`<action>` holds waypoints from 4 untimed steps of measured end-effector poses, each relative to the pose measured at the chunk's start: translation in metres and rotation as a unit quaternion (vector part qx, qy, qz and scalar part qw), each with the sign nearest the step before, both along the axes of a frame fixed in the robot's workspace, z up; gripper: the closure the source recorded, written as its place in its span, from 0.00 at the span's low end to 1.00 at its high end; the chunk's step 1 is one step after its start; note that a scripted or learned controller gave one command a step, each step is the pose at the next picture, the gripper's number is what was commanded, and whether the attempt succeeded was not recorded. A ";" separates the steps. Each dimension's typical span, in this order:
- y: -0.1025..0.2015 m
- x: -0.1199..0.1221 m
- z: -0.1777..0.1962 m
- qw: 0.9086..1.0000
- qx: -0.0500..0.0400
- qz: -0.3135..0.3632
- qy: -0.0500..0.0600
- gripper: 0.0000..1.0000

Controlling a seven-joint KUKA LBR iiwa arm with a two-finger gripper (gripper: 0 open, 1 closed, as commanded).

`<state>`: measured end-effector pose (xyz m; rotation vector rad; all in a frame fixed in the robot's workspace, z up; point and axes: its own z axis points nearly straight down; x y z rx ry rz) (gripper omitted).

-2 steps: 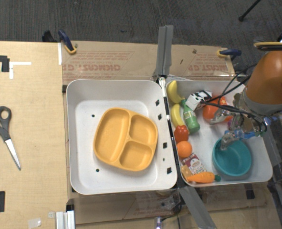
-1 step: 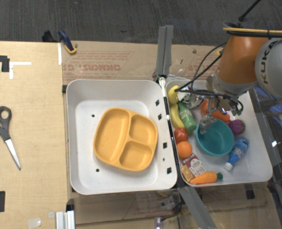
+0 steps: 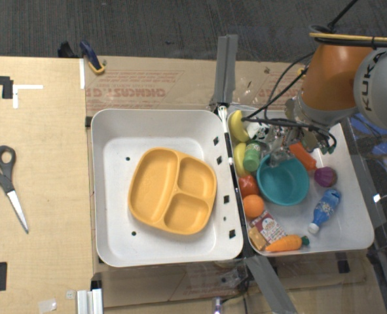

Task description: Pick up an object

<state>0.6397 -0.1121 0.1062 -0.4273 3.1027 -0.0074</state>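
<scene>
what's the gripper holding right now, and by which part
It cannot be told. The gripper is low in the right bin, just above the teal bowl and among the toy food, with wires in the way.

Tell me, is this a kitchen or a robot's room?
Probably a robot lab workbench, not a kitchen. A robot arm reaches over two white bins. The food in the right bin, like the banana and carrot, looks like toys, and scissors lie on the wooden bench.
</scene>
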 end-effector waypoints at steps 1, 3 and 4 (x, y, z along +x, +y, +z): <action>-0.084 -0.021 0.155 0.991 0.001 0.134 0.003 1.00; -0.102 0.015 0.019 0.999 0.001 0.035 0.000 0.00; -0.084 0.006 -0.011 0.998 0.001 0.070 0.001 0.00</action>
